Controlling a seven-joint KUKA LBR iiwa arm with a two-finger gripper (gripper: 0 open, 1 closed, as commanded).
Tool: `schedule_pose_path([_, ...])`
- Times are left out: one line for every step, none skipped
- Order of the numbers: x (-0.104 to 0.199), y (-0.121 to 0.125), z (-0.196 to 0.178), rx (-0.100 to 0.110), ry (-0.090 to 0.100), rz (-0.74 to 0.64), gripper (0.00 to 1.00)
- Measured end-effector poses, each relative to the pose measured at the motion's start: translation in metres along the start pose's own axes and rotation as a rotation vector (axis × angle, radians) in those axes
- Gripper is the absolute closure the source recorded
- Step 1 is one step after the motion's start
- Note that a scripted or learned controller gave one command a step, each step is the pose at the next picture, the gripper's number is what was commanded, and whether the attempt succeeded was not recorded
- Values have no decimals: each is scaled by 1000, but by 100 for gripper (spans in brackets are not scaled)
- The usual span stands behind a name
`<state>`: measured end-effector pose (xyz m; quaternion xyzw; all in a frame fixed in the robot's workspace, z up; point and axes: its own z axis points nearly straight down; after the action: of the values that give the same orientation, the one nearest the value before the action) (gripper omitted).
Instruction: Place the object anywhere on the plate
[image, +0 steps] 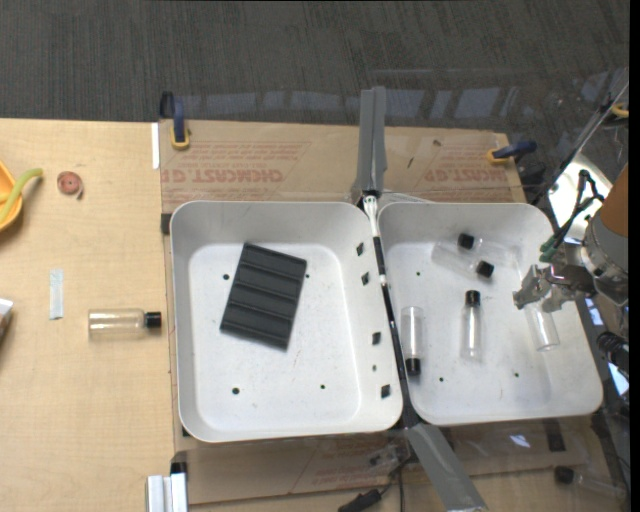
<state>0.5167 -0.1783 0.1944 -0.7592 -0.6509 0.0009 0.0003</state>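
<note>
Two white bins sit side by side on the surface (90, 400). In the left bin (190, 400) a black ribbed plate (264, 296) lies flat and slightly askew, toward ten o'clock of that bin's floor. The right bin (500, 405) holds several clear vials with black caps: one vial (411, 340) lies along the bin's nine o'clock wall with its cap toward six o'clock, a second (471, 322) lies near the middle with its cap toward twelve, and two more (470, 253) lie close together toward twelve o'clock. The hand (540, 300) is over the three o'clock side of the right bin, well apart from the plate. Just below it a clear vial (545, 330) shows against the bin floor; whether the hand's fingers are spread or pinching that vial cannot be told. Outside the bins, at nine o'clock of the left bin, another capped vial (123, 321) lies on the surface.
</note>
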Motion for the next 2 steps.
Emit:
schedule_pose_path([126,27,-136,1,-1,-163,100])
schedule_pose_path([173,-17,-11,2,0,-390,100])
